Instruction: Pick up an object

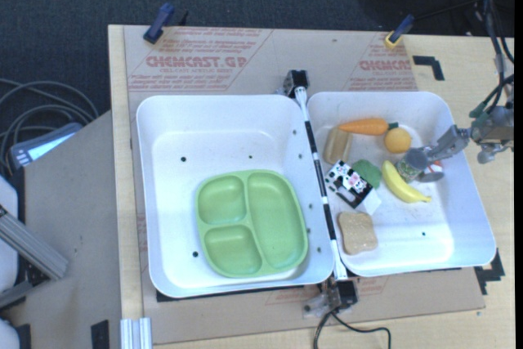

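The right bin holds several toy foods. A carrot lies at the back, with an orange beside it. A yellow banana lies in the middle, and a slice of bread near the front. A tan block, a black-and-white patterned item and a green piece sit close to the divider. My gripper reaches in from the right, low over the bin, just above the banana's upper end and right of the orange. I see nothing held in it.
The left bin holds a green divided plate. Clamps sit at the bench's back corners. Cables hang at the right edge. The right bin's front right floor is bare.
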`<state>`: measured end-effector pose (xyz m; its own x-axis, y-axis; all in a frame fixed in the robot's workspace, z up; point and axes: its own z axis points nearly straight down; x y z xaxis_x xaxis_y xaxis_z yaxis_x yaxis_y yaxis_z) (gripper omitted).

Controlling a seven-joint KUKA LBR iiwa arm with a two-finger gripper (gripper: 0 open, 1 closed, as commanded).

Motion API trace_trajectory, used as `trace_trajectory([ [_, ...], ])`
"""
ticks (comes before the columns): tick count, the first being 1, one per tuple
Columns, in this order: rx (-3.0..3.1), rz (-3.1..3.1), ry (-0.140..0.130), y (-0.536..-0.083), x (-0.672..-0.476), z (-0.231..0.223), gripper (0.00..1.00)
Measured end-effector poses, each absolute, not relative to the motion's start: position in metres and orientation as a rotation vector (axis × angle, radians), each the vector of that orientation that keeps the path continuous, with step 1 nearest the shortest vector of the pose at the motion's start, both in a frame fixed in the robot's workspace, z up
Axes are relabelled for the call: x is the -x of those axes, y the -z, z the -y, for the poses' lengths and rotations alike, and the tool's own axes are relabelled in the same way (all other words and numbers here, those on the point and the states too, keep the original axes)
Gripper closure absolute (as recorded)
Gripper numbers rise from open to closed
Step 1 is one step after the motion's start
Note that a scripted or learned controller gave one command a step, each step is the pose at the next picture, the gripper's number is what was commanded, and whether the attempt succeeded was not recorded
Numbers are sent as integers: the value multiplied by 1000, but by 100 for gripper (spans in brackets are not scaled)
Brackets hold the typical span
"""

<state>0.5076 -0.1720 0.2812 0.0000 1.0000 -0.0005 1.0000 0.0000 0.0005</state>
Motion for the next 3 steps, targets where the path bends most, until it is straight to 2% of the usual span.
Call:
trace_trajectory([
  [1,-2221,-2223,0,-201,-619,129,0],
  [2,-2223,-2221,0,-84,-611,157,0],
  [3,-2234,-2241,24,-81,-661,183,0],
])
